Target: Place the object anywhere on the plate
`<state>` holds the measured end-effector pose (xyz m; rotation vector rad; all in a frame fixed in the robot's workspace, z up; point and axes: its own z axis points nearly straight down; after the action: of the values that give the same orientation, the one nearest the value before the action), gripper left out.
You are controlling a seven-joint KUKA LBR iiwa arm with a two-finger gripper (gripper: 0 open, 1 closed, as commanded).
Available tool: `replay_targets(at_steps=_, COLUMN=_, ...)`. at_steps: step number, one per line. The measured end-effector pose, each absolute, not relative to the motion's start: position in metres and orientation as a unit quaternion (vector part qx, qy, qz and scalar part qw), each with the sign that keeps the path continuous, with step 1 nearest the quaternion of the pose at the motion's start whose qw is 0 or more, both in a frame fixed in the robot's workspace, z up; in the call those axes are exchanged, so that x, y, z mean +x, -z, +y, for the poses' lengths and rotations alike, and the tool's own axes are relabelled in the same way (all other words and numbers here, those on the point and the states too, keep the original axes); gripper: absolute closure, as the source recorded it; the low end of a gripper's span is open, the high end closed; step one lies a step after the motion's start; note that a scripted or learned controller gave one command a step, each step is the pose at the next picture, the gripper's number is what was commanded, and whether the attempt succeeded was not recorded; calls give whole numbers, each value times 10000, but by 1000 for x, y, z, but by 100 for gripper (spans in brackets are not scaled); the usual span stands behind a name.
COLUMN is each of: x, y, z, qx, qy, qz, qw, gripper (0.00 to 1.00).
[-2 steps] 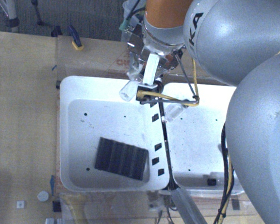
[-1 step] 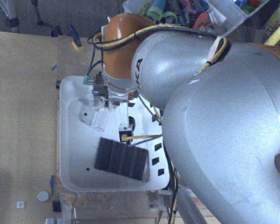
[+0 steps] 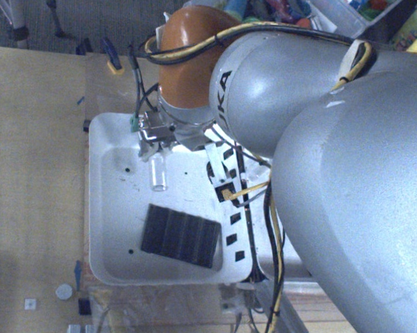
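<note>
A dark, ribbed rectangular plate [image 3: 180, 236] lies flat on the floor of the left white bin [image 3: 99, 254], toward its front. A small clear cylinder [image 3: 158, 175] sits just below my gripper [image 3: 152, 144], near the back of the same bin and up-left of the plate. The cylinder's upper end is right at the gripper's tip, and I cannot make out whether it is held or resting on the bin floor. The orange band and the grey wrist hide most of the gripper from above.
The big grey arm covers the right bin and the whole right side. Cables and a checkered strip [image 3: 231, 200] hang beside the plate's right end. Small bits lie on the bench [image 3: 26, 182] at the lower left, and cluttered boxes [image 3: 281, 3] stand at the back.
</note>
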<state>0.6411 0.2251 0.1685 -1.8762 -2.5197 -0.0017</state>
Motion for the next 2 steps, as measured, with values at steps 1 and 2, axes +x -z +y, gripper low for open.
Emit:
replay_targets(at_steps=1, x=667, y=-306, z=211, qx=-6001, qy=3, qz=-7999, qw=-3, gripper=100)
replay_targets(at_steps=2, x=569, y=-435, z=199, qx=-5126, qy=6, qz=-8586, qw=-7, gripper=100)
